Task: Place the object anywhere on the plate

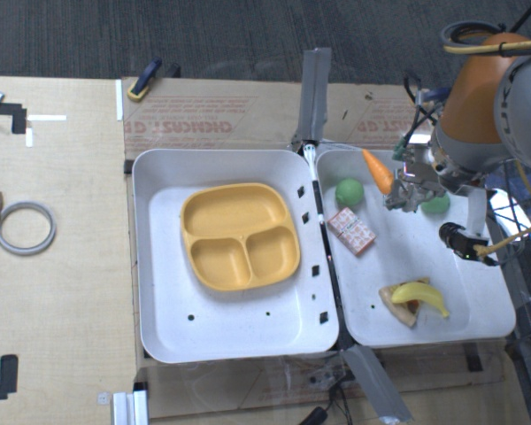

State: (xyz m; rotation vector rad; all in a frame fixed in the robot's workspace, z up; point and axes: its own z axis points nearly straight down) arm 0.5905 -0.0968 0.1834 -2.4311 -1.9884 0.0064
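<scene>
A yellow plate [239, 235] with three compartments lies in the left bin [159, 326]. The right bin [478, 321] holds an orange carrot [378, 171], a green ball [350, 192], a small pink-and-white carton [351, 232], a banana [423, 294] lying on a slice of bread, and a second green thing [437, 204] partly hidden by the arm. My gripper [409, 197] hangs over the upper part of the right bin, just right of the carrot and beside the hidden green thing. Nothing shows between its tips.
A grey divider post [314, 91] stands at the back between the bins. A roll of tape [23, 227] lies on the bench at the left. A blue-and-yellow clamp [145, 79] sits at the back. Cables [478, 242] hang by the right bin's edge.
</scene>
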